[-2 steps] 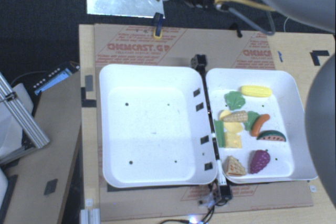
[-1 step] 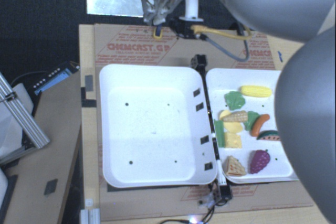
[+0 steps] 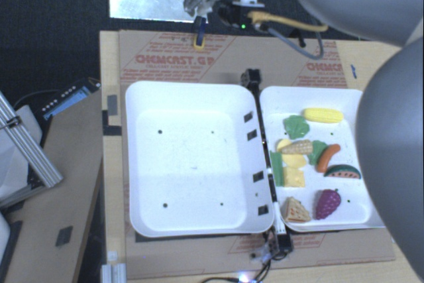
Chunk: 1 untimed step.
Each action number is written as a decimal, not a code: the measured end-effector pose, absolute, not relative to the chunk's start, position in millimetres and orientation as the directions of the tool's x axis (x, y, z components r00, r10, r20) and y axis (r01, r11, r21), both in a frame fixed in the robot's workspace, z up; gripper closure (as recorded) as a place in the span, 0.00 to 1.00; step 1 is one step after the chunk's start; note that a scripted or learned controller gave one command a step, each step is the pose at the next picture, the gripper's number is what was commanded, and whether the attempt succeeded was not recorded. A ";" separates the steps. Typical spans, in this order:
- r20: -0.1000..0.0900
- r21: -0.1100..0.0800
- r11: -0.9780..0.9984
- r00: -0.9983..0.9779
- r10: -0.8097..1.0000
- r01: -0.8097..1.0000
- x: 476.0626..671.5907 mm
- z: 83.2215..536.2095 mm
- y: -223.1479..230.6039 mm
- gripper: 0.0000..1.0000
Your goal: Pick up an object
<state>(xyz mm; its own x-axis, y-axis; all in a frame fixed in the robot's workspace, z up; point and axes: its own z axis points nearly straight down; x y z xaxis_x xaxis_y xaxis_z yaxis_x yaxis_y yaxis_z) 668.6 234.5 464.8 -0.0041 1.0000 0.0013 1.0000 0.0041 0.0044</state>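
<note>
The left bin (image 3: 192,162) lies bare white, with nothing resting on its floor apart from a few dark dots. Above its far edge, over the cardboard sheet (image 3: 172,57) under the bins, hangs the gripper (image 3: 199,28). It sits high and well apart from both bins. A small blue and yellow bit shows at its tip, but it is too small to tell whether that is a held thing or part of the claw, and I cannot tell how the claw itself stands.

The right bin (image 3: 351,97) holds all the toy food, so every candidate for the pick is there. The corn (image 3: 322,116) lies near the far wall, with a green leaf (image 3: 295,125) just beside it. Below them cluster a paler cob (image 3: 295,147), a cheese block (image 3: 295,175), a sausage (image 3: 328,157) and a melon slice (image 3: 343,172). Nearest the front wall sit a sandwich wedge (image 3: 296,210) and the grapes (image 3: 327,203).

As a judgement, the pick is not yet shown as done: the food looks undisturbed in the right bin, and no clear item hangs from the arm. What is left seems to be the whole job: travel over the right bin, descend on one piece, grip, and lift.
</note>
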 end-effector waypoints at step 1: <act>0.003 0.007 0.006 -0.006 1.000 1.000 647.7 520.5 234.2 1.00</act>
